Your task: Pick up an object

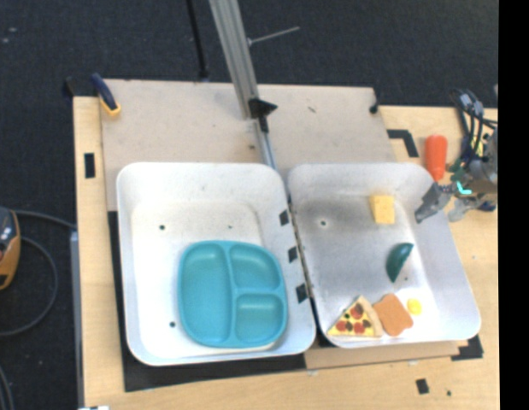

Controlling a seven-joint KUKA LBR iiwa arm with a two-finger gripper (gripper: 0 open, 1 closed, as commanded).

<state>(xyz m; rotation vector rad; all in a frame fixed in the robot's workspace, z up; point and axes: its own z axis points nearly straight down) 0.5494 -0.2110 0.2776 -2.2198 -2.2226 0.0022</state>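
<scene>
The right bin (pixel 332 186) holds a yellow block (pixel 382 208), a dark teal rounded piece (pixel 399 260), a toy pizza slice (pixel 354 319), an orange-brown piece (pixel 392 313) and a small yellow bit (pixel 414 307). My gripper (pixel 442 207) hangs over the bin's right rim, right of the yellow block and apart from it. Its two grey fingers (pixel 428 203) are spread open with nothing between them. The arm's orange band (pixel 436 156) shows just above it.
A teal divided plate (pixel 232 293) lies in the left bin (pixel 161 195). A metal post (pixel 238 58) rises behind the bins. Cables hang at the right edge by the wrist.
</scene>
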